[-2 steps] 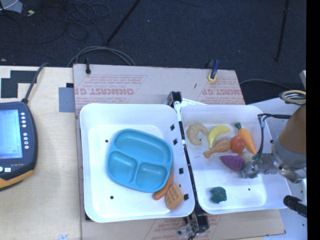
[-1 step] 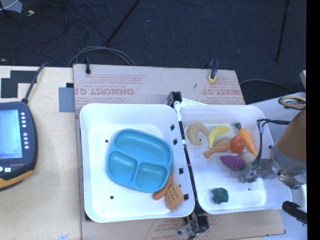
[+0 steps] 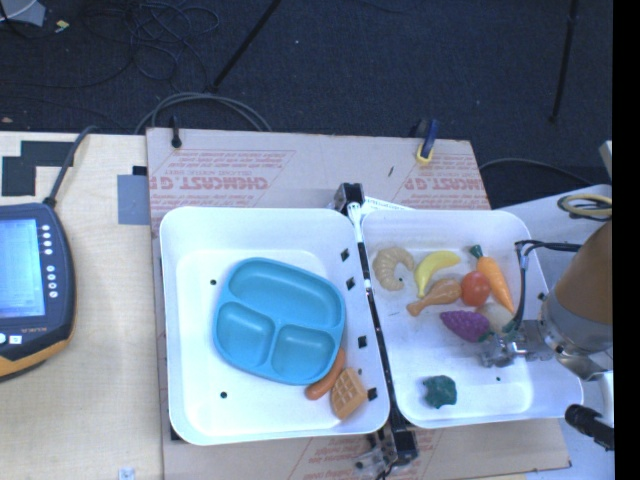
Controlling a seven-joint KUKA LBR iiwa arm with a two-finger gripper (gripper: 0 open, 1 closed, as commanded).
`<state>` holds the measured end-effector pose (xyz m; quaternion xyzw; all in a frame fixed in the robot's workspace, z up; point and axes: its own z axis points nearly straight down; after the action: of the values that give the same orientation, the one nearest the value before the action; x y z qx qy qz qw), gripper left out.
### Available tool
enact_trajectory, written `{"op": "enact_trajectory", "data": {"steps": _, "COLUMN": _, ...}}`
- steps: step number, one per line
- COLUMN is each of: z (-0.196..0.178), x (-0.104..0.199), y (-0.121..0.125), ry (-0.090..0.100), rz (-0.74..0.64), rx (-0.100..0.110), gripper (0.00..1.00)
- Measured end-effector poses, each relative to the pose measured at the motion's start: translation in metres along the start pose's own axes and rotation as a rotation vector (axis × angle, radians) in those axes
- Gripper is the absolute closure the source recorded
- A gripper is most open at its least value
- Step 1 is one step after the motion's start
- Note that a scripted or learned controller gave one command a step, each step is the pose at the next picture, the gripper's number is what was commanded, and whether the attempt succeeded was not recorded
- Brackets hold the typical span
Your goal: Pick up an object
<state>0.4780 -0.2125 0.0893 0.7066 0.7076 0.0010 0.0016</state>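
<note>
Blue tray point(image 3: 278, 320); yellow banana point(image 3: 438, 268); orange carrot point(image 3: 493, 279); red tomato point(image 3: 475, 288); purple grapes point(image 3: 464, 324); white bins point(image 3: 190, 268).

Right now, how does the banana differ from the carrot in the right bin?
The banana is yellow and curved; the carrot is orange, straight and tapered, with a green top. The banana lies nearer the bin's middle, beside the shrimp; the carrot lies nearer the gripper side, against the tomato. Both are small toy foods lying flat in the right bin.
</note>
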Motion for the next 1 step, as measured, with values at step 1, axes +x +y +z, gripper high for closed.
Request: {"op": "enact_trajectory", "data": {"steps": 1, "z": 0.0002, "x": -0.0016, "y": -0.0010, "ry": 0.001, "rz": 0.009, "rx": 0.000, "gripper": 1.00}}
